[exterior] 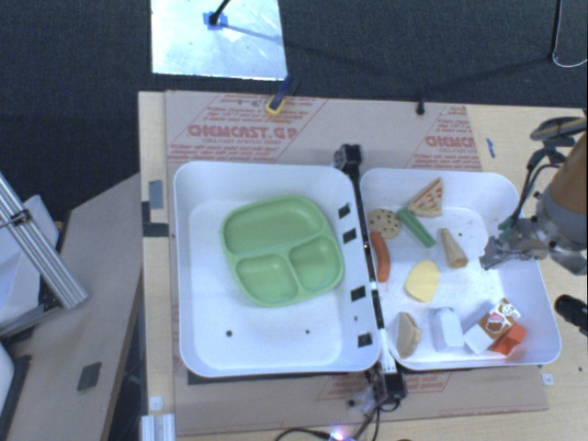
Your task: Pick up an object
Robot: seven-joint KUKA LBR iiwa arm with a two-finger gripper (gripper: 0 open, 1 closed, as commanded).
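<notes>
The right bin (528,211) holds several toy foods. Among them are a brown cookie (384,221), a sandwich wedge (427,197), a green stick (416,229) and a red-orange sausage (380,255). Further in lie a tan cone (453,247), a yellow piece (423,281), a bread piece (408,333), a white block (447,327) and a small carton with an orange end (499,324). My gripper (497,251) hangs over the bin's right side, just right of the cone and above the carton. Nothing shows in its grasp.
The left bin (202,246) carries a green divided plate (281,251). A black divider with clips (363,246) runs between the bins. My arm (568,205) enters over the right rim. A cardboard sheet (248,127) lies under both bins.
</notes>
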